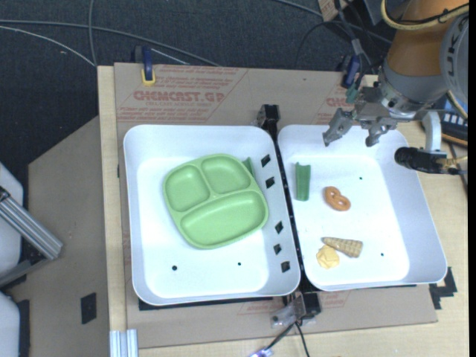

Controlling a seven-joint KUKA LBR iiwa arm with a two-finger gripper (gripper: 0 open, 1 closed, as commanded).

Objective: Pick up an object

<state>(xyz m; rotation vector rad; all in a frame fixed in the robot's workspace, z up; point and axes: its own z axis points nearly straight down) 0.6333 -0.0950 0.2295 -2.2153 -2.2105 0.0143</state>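
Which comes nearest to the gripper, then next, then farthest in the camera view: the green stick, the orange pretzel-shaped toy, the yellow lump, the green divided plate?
Measured from the gripper:
1. Green stick, right bin, by the divider; the orange pretzel-shaped toy mid-bin is too close to call.
2. Yellow lump, right bin's front.
3. Green divided plate, left bin.
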